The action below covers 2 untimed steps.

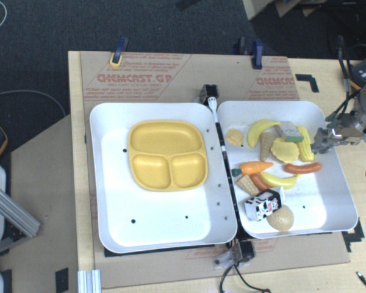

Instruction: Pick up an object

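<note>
Objects for the pick are lying heaped in the right bin point(338, 206), and nothing is being held yet. Nearest the camera, a tan ball point(281, 218) is resting against a black-and-white cow toy point(260, 206). Just beyond them, a small banana point(279, 179) is lying beside a waffle-patterned piece point(248, 184), with a carrot point(256, 167) and a red sausage point(302, 168) being seen behind. Farther back, a larger banana point(261, 129) is curving over a cone point(266, 144), and a corn cob point(305, 143) is lying next to a yellow chip-like piece point(285, 150). In the left bin point(110, 188), a yellow divided plate point(168, 154) is sitting toward the far half. At the right bin's far right rim, the end effector point(324, 140) is being held low beside the corn cob; whether it is apart or together cannot be told. Both bins are being carried by the counter point(171, 72).
</note>
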### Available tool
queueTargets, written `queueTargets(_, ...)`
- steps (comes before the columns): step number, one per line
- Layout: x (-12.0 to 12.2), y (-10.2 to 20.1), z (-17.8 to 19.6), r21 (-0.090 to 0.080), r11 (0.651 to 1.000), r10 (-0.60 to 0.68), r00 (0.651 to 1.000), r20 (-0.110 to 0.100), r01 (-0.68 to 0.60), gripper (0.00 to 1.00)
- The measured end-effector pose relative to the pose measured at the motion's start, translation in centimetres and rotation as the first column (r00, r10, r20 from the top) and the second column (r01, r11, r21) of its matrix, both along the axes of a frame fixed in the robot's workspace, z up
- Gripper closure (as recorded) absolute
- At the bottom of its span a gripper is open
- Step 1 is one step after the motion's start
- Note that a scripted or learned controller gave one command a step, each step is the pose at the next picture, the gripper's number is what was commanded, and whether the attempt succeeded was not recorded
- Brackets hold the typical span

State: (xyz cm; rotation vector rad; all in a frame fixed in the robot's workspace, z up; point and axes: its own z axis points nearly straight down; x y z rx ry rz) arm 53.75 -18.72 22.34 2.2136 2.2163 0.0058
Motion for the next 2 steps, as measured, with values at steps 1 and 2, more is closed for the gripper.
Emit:
queueTargets(1,0.1,0.0,0.2,0.002,1.0,0.0,1.0,-0.005,0.0,1.0)
queueTargets(2,0.4,6.0,-0.6,0.007,1.0,0.005,1.0,-0.011,-0.005,1.0)
